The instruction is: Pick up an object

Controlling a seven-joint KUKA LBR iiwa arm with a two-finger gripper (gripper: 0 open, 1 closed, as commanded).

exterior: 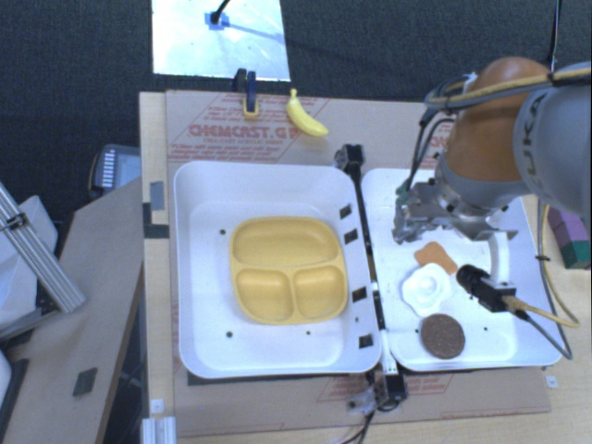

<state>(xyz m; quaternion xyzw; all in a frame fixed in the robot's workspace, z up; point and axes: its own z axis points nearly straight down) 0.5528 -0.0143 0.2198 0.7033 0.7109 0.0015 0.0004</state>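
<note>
**Tool over the right bin**

The tool (pixel 405 231) hangs over the left part of the right bin (pixel 499 339); whether it is spread or pressed together, I cannot tell. Just beside it lies an orange slice (pixel 435 255), then a white toy egg (pixel 425 289) and a brown round disc (pixel 444 336). The left bin (pixel 203 248) holds a yellow divided plate (pixel 282 268). A toy banana (pixel 305 118) lies on the desk (pixel 398 123) behind the bins.

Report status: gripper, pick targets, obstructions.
Gripper over right bin, no grasp visible. Orange piece, white egg, brown disc lie loose beside it. Yellow tray sits apart in left bin.
</note>
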